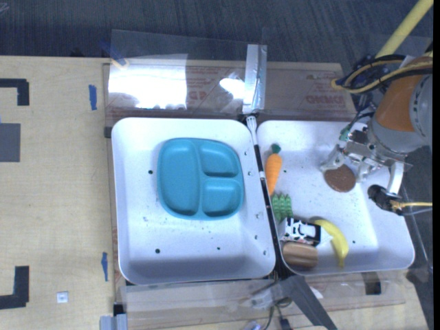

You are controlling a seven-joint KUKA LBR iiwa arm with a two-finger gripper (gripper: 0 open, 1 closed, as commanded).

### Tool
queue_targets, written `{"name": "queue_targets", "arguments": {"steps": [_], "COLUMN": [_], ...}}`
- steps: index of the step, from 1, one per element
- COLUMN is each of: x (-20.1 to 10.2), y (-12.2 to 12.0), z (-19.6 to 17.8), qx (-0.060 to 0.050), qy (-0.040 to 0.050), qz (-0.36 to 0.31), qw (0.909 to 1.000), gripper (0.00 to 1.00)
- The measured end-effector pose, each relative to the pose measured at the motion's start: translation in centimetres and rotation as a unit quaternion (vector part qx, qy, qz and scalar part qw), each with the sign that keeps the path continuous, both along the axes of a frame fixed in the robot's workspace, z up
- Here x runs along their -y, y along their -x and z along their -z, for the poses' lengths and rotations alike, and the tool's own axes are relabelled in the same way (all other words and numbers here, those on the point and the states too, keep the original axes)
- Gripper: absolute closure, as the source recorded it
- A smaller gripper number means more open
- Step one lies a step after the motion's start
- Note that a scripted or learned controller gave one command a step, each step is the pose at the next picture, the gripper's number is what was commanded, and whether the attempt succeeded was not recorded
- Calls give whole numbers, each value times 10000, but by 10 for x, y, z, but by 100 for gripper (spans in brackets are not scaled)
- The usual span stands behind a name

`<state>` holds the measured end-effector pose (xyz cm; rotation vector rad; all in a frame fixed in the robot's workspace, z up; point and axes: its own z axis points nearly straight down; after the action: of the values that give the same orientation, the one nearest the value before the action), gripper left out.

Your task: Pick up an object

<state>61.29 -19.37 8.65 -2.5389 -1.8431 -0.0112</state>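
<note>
You see the arm [405, 112] reach over the right bin [392, 243] from its right edge, wrist bent down. The tool [342, 172] hangs over a brown disc [339, 179], far from the banana [334, 238]; whether it grips, you cannot tell.

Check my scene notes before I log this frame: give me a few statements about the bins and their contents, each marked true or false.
1. The blue divided plate lies in the left bin. True.
2. The carrot lies in the left bin. False: it lies in the right bin, along its left wall.
3. The banana lies near the right bin's front edge. True.
4. The tool hangs over the left bin. False: it is over the right bin, at the brown round piece.
5. The green piece sits in front of the carrot. True.
</note>
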Motion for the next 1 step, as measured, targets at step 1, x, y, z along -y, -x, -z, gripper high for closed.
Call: {"name": "queue_targets", "arguments": {"steps": [1], "x": [-54], "y": [-5], "z": [-10], "qx": [-10], "qy": [33], "qz": [-1536], "qw": [9881], "gripper": [100]}}
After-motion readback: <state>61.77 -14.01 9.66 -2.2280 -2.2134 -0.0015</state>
